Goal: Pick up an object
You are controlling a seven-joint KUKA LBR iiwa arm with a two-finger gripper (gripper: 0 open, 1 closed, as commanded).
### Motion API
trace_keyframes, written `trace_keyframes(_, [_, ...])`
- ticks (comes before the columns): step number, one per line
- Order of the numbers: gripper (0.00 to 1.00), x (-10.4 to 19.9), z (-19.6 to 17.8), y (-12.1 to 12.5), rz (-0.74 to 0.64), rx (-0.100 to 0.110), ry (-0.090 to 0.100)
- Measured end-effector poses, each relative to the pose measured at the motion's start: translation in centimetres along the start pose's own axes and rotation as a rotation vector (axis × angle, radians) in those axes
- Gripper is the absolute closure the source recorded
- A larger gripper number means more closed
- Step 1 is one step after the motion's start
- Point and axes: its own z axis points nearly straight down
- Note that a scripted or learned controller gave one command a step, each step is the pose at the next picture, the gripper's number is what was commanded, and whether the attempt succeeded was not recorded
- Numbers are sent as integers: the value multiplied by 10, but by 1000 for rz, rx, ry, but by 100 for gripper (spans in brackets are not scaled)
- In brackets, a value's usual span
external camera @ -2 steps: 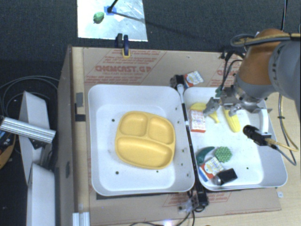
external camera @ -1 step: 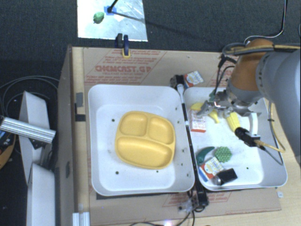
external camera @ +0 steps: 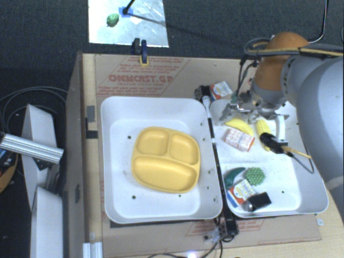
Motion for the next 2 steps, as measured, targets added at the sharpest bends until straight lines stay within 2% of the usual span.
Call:
trace_keyframes(1, [100,0,-10,1,-2,-1,0])
trace_keyframes(2, [0,0,-10,0,-3,-1,0])
